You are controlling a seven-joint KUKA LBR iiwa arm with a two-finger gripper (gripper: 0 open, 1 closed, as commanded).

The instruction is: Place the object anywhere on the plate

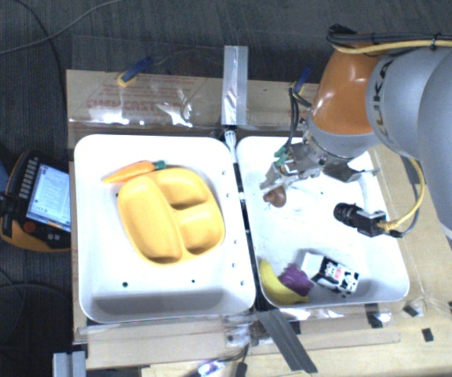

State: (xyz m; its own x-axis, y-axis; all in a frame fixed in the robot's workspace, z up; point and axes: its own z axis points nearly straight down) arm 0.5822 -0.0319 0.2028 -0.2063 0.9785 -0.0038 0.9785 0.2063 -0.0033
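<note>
A small brown rounded object (pixel 275 197) sits at the tips of the hand (pixel 277 181) in the right white bin (pixel 383 281); whether it is clamped I cannot tell. The yellow 3-compartment plastic plate (pixel 169 213) lies in the left white bin (pixel 100 273), an orange carrot (pixel 129 170) touching its rim. The wooden bench (pixel 81 93) stands on dark carpet (pixel 22 53).

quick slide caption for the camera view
Claw over a brown object in the right bin; yellow plate and carrot left.
</note>
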